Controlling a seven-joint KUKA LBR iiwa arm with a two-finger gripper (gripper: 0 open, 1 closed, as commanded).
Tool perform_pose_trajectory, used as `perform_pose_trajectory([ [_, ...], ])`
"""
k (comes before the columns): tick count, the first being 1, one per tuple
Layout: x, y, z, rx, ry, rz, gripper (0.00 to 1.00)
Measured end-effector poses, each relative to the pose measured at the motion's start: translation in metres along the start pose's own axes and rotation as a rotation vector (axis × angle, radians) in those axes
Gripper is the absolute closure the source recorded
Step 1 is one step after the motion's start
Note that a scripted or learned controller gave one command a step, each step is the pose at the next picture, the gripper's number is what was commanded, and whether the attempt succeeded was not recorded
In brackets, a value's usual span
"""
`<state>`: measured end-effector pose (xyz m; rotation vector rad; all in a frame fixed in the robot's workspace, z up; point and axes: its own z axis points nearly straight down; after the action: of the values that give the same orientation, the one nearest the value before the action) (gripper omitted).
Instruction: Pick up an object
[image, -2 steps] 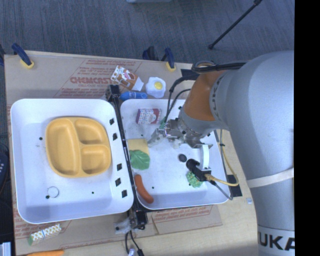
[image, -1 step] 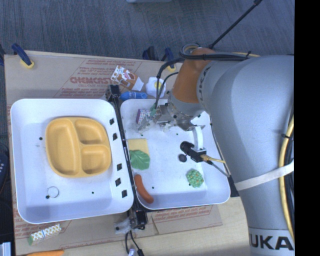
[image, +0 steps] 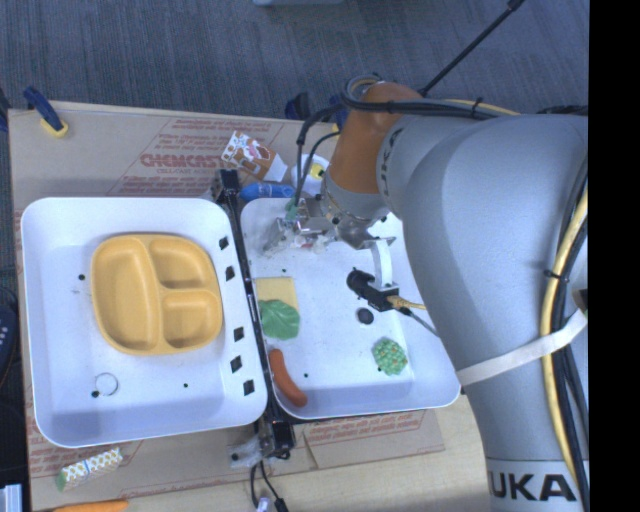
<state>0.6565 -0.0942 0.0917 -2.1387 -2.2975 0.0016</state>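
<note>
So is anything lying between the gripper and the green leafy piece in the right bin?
Nothing visible blocks it. The gripper is at the far end of the right bin; the green leafy piece lies nearer the camera by the divider. Only the yellow square sits between them, flat and touching the leafy piece.

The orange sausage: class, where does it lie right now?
The orange sausage lies in the right bin, by its near-left corner against the divider, just below the green leaf and yellow slice.
</note>
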Motion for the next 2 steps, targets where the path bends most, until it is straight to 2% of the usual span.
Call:
perform_pose_trajectory([
  [1, -0.004, 0.000, 0.000, -0.002, -0.001, 0.184, 0.00],
  [2, -0.016, -0.001, 0.000, 0.001, 0.000, 0.510, 0.00],
])
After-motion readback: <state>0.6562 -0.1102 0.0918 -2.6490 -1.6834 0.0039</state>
